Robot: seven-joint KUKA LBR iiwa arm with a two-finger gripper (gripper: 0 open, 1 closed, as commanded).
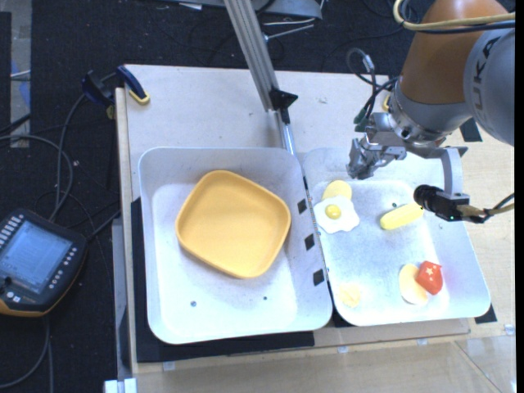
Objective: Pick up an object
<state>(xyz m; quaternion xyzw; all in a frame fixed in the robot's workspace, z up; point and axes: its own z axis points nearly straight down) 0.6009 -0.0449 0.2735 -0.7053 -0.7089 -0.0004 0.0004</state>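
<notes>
step in hand looks like the approach: the gripper (361, 164) hangs in the upper right of the frame, over the far-left corner of the right bin (458, 301), w/ nothing seen between its tips; can't tell if the tool is spread or pressed together, too dark and small at this angle. candidates for the pick all sit in the right bin: a toy fried egg (336, 214) just below the gripper, w/ a small yellow round piece (336, 191) touching its upper edge; a yellow banana-like piece (401, 217) right of the egg, near mid-bin; a red tomato-like toy (429, 277) resting against a pale yellow slice (412, 286) toward the lower right; a faint yellow bit (350, 296) near the bin's lower-left corner. the left bin (164, 301) holds a yellow square plate (233, 223), well apart from the arm. nearest target by my read is the round piece or the egg. next move prob needs a short drop down-frame, centred on one item; the egg looks flat, so likely hard to pinch, and the two touching pieces could shove each other.
</notes>
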